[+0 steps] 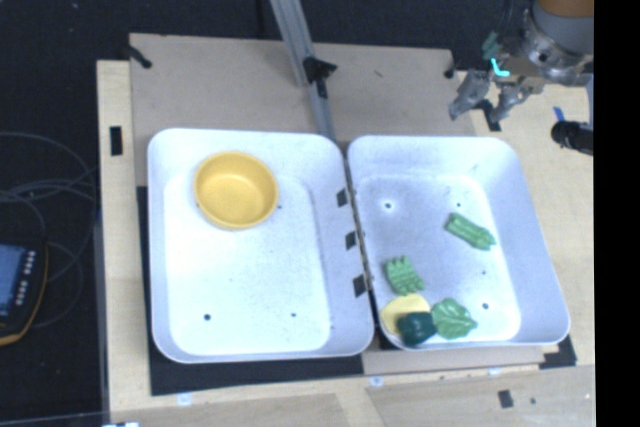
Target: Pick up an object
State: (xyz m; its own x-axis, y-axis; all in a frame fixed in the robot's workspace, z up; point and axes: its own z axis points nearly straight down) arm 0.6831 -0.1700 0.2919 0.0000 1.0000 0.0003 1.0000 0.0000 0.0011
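My gripper (482, 110) hangs above the bench just beyond the far edge of the right bin (520, 175), its two fingers spread open with nothing between them. Inside the right bin lie a light green ridged piece (469, 231) toward the right, a small green toothed piece (402, 272) near the middle, and a cluster at the near edge: a yellow object (400, 306), a dark teal block (415, 327) and a green leafy piece (452, 318). All of these are well below the gripper in the view, apart from it.
A yellow bowl (236, 189) sits in the far part of the left bin (170, 315). A slanted metal pole (285, 0) rises behind the bins and ends at a clamp (319, 71). A handheld pendant (18, 285) lies off the bench at left.
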